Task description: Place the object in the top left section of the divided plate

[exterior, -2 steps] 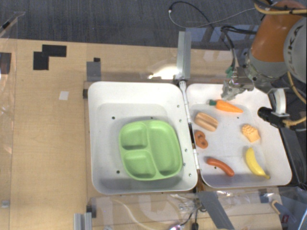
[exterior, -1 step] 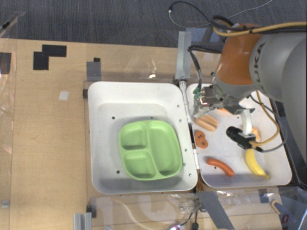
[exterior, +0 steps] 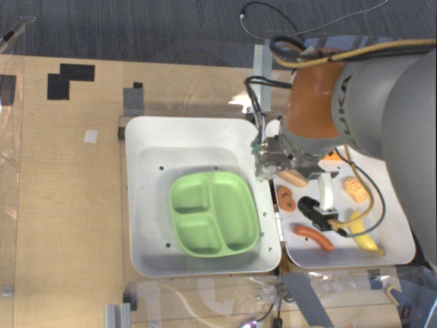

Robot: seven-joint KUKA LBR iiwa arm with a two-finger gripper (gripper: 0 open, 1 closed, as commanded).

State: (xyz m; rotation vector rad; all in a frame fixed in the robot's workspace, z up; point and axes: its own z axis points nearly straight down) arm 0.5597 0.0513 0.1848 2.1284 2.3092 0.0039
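I cannot tell the state of my claw [exterior: 273, 159]. It hangs over the seam between the 2 bins. The green divided plate [exterior: 214, 212] lies in the left bin [exterior: 147, 183]; the food pieces lie in the right bin [exterior: 403, 241]. I should grasp 1 piece firmly, then travel to the plate's top left section.

A light wooden surface [exterior: 61, 203] fills most of the scene, its grain running left to right. Beyond its far edge lies dark grey carpet [exterior: 136, 12] with a fine ribbed weave. On the surface, toward the far left corner, sit black tape marks [exterior: 68, 79] in blocky shapes, and a small pale square [exterior: 91, 137] lies a little nearer. A clear sheet [exterior: 17, 39] catches faint glare at the far left edge of the surface. Grey metal brackets [exterior: 134, 100] stand on the surface. Light is even and soft.
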